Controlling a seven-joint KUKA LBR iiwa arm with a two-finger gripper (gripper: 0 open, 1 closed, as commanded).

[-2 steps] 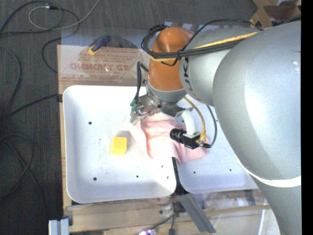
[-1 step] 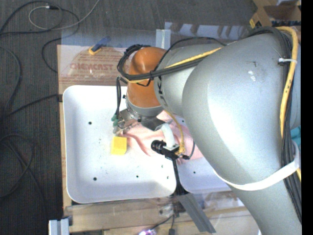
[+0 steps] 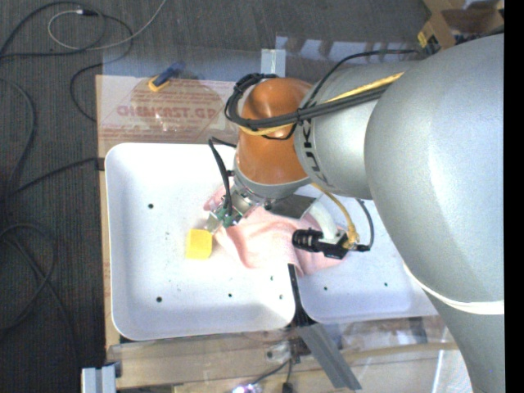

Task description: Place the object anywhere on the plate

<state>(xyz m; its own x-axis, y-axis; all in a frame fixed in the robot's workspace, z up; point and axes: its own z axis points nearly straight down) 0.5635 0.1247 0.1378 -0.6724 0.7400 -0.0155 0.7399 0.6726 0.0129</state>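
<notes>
Two white bins [image 3: 155,301], one pink plate [image 3: 262,244], one yellow block [image 3: 199,244] just below-left of the claw [image 3: 219,217]; its grip state can't be told.

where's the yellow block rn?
In the camera view, the yellow block lies on the left bin's floor, just left of the pink plate, below-left of the gripper.

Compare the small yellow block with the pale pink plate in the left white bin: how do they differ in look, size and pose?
The small yellow block is bright yellow and boxy; the pale pink plate is faint pink, flat and rounded. The block is much smaller than the plate. The block lies in full view on the bin floor, just left of the plate, while the arm hides much of the plate. Both lie in the left white bin.
</notes>
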